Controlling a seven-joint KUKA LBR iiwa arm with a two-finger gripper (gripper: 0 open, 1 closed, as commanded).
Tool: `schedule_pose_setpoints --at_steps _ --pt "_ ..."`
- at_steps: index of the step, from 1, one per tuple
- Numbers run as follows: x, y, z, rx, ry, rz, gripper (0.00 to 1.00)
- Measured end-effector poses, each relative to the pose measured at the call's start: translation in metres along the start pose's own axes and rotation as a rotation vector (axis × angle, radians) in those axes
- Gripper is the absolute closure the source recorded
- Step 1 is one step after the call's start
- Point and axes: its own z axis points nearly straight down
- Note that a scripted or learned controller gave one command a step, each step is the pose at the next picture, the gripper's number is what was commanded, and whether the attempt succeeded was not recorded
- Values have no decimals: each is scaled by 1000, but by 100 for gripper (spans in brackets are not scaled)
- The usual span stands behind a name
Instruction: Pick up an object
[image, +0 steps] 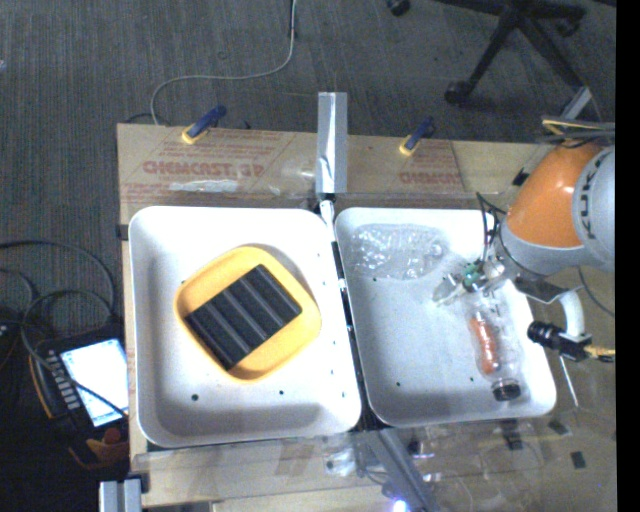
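Note:
A yellow pad with a black ribbed top (248, 310) lies tilted in the left bin (160, 240). In the right bin (400, 390), a clear bottle with orange contents and a black cap (493, 345) lies lengthwise near the right wall. A crumpled clear plastic piece (398, 250) sits at the far side. A small clear item with a green spot (455, 284) lies between them. My gripper (480, 276) reaches in from the right, low over the right bin, just above the bottle's upper end and beside the small clear item. The arm's grey and orange wrist (550, 215) hides its upper part.
A metal divider post (331, 150) stands behind the seam between the bins. Two yellow-and-blue clamps (203, 123) (416, 134) hold the cardboard backing. A black knob (556, 338) sticks out at the right bin's right rim. A tablet (90, 375) lies on the floor at left.

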Motion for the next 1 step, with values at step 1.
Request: schedule_pose_setpoints --at_steps 1 --pt "-2 64 6 15 -19 147 0"
